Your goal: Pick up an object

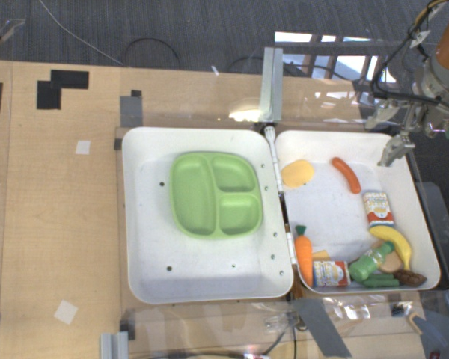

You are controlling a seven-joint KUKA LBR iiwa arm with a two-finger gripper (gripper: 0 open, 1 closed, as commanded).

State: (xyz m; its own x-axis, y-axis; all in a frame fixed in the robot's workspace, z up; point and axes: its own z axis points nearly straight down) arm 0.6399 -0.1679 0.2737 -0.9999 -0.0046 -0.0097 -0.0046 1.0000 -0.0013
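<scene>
The hand [395, 149] is hanging over the far right corner of the right bin [344, 200]; I cannot tell how it is set, and nothing is showing in its hold. In this bin a sausage [346, 174] and a yellow piece [297, 173] are lying apart, while a can [378, 207], a banana [394, 243], a carrot [304, 253] and a green bottle [373, 262] are crowding the near side. A green divided plate [214, 194] is resting in the left bin [157, 268] on the worktop [52, 223].

labels on the two cans [379, 207] [330, 273] are too small to read.
</scene>
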